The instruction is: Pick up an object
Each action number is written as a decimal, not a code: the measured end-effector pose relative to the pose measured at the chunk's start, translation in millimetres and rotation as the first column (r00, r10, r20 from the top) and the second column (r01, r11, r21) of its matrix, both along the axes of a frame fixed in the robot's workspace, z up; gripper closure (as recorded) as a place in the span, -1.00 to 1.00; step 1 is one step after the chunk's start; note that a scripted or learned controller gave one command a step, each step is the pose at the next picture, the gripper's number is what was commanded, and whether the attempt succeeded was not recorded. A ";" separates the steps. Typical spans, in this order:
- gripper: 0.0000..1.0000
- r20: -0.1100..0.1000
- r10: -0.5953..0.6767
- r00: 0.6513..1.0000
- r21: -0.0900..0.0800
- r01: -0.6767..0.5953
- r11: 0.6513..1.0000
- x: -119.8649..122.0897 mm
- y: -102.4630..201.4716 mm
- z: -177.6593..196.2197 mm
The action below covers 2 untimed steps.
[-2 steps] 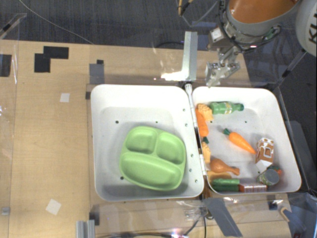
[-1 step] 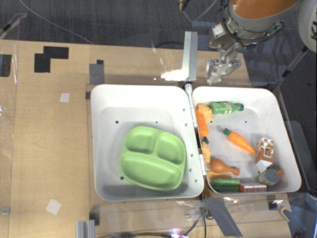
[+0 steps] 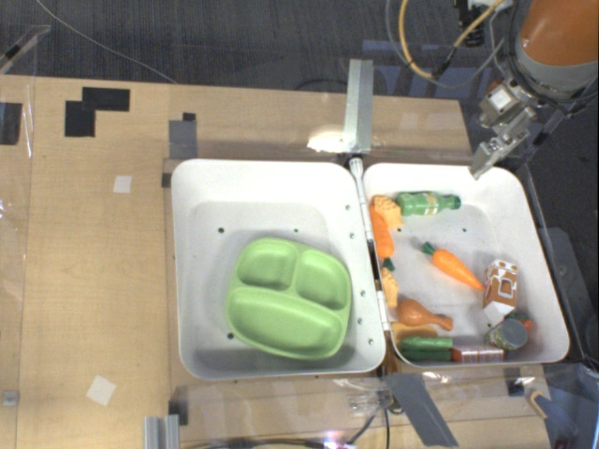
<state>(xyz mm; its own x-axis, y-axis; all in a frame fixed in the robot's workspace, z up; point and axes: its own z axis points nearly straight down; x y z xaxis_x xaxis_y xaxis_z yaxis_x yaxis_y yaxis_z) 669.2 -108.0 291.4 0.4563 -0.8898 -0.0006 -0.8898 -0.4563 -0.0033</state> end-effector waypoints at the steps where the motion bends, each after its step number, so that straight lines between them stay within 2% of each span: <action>1: 1.00 0.007 0.004 1.000 0.006 -0.004 1.000 2.5 6.4 12.3; 2: 1.00 0.000 -0.142 0.990 0.003 0.142 0.990 -60.3 66.6 -19.2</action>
